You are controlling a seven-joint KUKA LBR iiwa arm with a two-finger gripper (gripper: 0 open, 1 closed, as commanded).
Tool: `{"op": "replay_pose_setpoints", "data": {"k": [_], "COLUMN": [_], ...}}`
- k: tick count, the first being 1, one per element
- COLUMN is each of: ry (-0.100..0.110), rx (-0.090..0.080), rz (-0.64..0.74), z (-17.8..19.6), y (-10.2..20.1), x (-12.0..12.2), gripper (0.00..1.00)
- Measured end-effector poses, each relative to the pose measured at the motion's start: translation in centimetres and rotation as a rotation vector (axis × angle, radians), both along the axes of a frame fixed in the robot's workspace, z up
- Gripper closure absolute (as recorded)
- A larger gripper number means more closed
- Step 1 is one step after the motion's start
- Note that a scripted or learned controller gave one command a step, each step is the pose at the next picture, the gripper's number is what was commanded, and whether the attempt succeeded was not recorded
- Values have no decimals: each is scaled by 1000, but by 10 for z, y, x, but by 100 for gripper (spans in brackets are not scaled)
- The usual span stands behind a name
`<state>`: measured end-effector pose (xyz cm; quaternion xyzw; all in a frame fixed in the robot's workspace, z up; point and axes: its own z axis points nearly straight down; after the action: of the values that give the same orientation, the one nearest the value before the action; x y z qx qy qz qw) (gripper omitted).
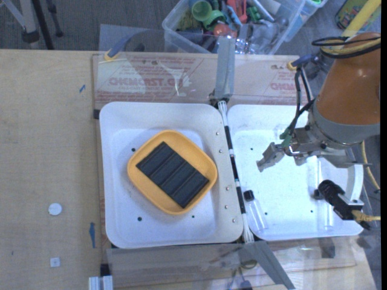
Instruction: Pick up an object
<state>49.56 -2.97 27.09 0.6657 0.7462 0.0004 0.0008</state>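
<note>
Hanging over the right bin point(290, 222), the pincer point(270, 156) holds nothing I can see, its grip unclear, while a yellow tray point(142, 189) lies in the left bin point(115, 222).

Yellow square dish point(172, 171) with dark ribbed insert, flat and turned diamond-wise in left bin point(115, 132).

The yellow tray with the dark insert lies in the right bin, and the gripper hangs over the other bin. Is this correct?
Not quite. In the camera view the yellow tray with its dark insert lies in the left bin; the gripper hangs over the other, right bin.
</note>
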Motion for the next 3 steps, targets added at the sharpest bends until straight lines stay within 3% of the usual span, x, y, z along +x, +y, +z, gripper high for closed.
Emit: {"op": "replay_pose_setpoints", "data": {"k": [1,2,3], "ry": [-2,-2,0], "rx": [-2,-2,-1], "rz": [2,2,7], "z": [10,10,111], "y": [0,0,-44], "x": [1,1,11], "gripper": [100,0,0]}}
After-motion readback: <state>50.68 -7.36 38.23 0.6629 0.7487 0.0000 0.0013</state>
